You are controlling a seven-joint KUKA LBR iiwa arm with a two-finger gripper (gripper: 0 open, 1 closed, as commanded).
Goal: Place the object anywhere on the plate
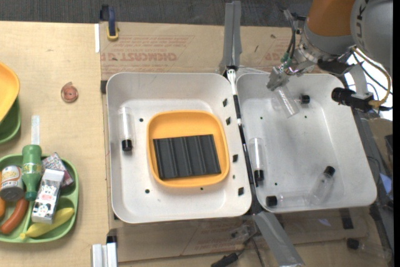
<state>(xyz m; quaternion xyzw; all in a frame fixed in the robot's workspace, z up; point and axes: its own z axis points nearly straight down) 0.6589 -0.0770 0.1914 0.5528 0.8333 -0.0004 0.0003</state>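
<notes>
A yellow plate (187,126) lies in the middle of the left bin (119,197). A black ribbed slab (187,156) rests flat on it. My gripper (279,79) hangs over the back left corner of the right bin (356,197), well apart from the plate. Just below its tip lies a clear tube (285,102); whether the gripper touches it is not clear. More clear tubes with black caps lie in the right bin, one by the left wall (256,159) and one towards the front right (324,181).
Another clear capped tube (125,131) lies left of the plate in the left bin. A metal divider (232,40) runs between the bins at the back. On the wooden table to the left stands a green tray (69,209) of toy food.
</notes>
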